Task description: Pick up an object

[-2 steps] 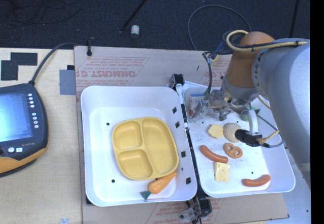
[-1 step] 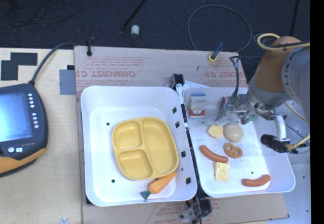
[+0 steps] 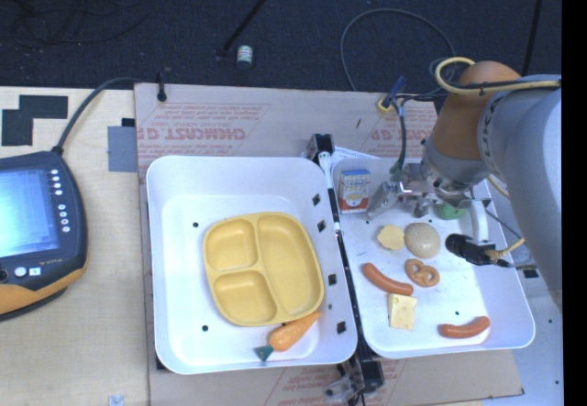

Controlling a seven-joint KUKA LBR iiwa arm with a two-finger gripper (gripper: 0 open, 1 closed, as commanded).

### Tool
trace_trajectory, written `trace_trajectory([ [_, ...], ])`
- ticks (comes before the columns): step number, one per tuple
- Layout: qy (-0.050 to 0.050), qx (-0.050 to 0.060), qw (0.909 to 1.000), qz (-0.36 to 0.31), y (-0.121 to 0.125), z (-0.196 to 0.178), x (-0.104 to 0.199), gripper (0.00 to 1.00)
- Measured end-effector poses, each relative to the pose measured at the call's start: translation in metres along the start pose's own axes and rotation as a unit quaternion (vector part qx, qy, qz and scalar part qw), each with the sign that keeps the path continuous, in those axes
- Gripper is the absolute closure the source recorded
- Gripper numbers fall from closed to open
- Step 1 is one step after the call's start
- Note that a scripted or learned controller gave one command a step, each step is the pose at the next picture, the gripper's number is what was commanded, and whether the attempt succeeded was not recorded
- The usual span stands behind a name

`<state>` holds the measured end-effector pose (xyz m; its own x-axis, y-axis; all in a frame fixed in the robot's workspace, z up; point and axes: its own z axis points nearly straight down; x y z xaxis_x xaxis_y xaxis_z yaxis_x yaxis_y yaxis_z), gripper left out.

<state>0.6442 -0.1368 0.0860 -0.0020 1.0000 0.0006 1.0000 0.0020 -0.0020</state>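
From the left bin (image 3: 174,212), holding a yellow divided tray (image 3: 261,268) and a toy carrot (image 3: 292,334) at 5 o'clock, attention moves to the right bin (image 3: 514,326), where food pieces crowd together. The gripper (image 3: 417,196) hangs at 12 o'clock there over a cheese piece (image 3: 392,237) and a bun (image 3: 422,240); whether the jaws are wide or narrow I cannot tell. That crowding risks a nudge or double grab on the cardboard-covered tabletop (image 3: 220,125), dark carpet (image 3: 138,19) beyond.

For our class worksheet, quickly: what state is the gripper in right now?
Gripper: cannot be told; it sits low over the right bin, with nothing seen held.
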Motion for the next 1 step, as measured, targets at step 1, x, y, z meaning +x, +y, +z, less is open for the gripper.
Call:
trace_trajectory([
  [1,0.001,0.002,1.0000,0.002,-0.0515,-0.0013,0.0180,0.00],
])
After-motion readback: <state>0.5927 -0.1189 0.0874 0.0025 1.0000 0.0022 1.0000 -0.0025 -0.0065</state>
